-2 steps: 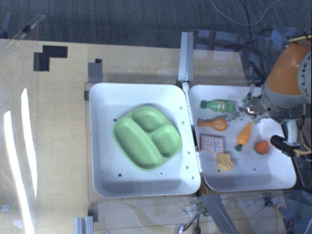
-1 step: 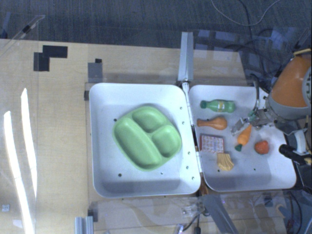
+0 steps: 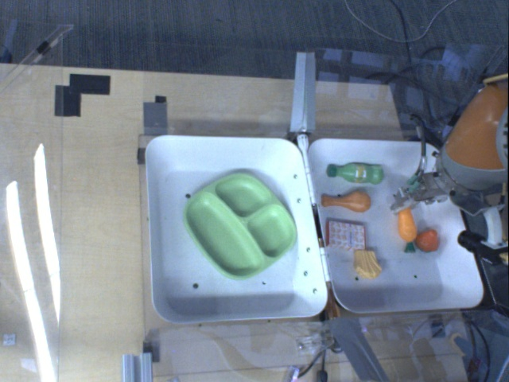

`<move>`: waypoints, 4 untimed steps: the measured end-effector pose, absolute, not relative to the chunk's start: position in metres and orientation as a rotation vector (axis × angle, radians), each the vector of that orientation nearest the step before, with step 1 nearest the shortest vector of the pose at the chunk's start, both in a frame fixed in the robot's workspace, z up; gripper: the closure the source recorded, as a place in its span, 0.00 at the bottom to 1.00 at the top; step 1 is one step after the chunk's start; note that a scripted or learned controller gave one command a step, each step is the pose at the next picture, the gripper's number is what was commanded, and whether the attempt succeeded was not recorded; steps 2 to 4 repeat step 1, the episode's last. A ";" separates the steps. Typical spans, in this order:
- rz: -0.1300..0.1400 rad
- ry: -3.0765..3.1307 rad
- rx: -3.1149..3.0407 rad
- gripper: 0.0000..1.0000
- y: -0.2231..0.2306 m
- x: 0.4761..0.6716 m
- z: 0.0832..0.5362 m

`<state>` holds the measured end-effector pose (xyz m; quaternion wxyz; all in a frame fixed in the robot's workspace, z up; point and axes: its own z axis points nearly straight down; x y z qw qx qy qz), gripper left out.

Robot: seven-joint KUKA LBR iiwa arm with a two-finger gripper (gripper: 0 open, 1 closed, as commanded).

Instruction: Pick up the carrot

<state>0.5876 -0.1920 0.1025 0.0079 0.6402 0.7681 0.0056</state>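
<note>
You have two white bins side by side on the bench. The left bin carries one large thing, a green divided plate with three compartments, sitting near its middle. The right bin carries six small things.

The arm reaches in from the right edge of the view; its orange band and grey body cover the right bin's upper right corner, and it is cut off by the frame. Its gripper hangs over the right half of that bin, just above the carrot. The fingers are small and blurred against the white floor, so you cannot tell how far apart they stand, and nothing shows between them.

The carrot is one short orange piece with a small green tip at its lower end, lying roughly upright toward the bin's right edge. A red tomato sits just beside it on the right.

Counting the rest: one green bottle near the top edge, one brown drumstick below it, one red-and-white packet lower still, and one yellow ridged piece nearest the bottom edge; its kind is hard to make out.
</note>
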 end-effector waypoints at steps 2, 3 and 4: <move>0.006 2.599 1.748 1.00 -0.177 0.606 0.198; 0.006 2.599 1.748 1.00 -0.177 0.606 0.198; 0.006 2.599 1.748 1.00 -0.177 0.606 0.198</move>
